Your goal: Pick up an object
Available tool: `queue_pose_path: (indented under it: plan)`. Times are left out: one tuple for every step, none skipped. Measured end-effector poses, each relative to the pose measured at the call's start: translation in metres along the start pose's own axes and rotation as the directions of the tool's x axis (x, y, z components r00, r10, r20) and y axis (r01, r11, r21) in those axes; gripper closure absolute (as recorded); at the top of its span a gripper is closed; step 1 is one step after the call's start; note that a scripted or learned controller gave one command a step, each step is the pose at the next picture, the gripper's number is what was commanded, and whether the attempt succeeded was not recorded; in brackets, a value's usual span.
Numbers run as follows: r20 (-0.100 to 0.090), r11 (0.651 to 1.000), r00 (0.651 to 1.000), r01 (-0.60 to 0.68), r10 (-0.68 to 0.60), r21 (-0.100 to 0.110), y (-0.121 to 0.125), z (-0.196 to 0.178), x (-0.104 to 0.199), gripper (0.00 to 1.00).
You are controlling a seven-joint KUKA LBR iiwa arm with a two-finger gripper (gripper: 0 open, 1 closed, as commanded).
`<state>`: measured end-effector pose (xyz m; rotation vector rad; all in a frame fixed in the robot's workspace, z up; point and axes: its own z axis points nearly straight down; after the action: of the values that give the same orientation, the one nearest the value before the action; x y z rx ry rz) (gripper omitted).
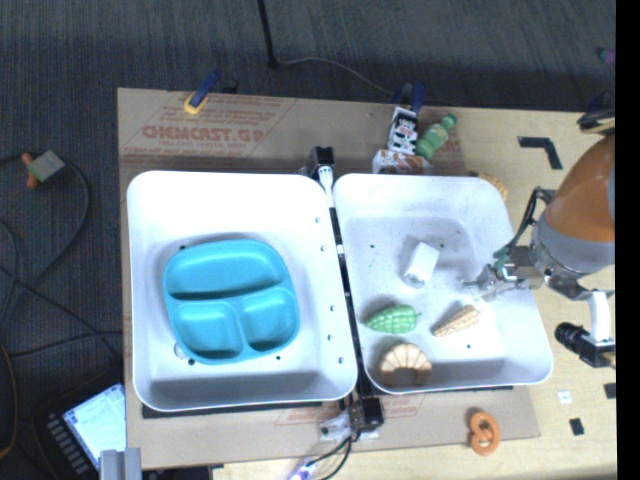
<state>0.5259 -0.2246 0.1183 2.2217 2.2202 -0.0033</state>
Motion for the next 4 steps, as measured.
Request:
queue_pose_path:
  plan:
    - [-0.008, 1.000, 1.000, 0.004, -0.004, 0.000, 0.001, 0.001, 0.005, 0.00]
    - [-0.002, 1.000, 1.000, 0.002, -0.002, -0.001, 0.014, -0.026, 0.032, 0.00]
    - [-0.002, 1.000, 1.000, 0.002, -0.002, -0.001, 0.002, -0.045, 0.076, 0.00]
    - [0.000, 1.000, 1.000, 0.001, -0.001, -0.005, -0.017, 0.031, 0.032, 0.00]
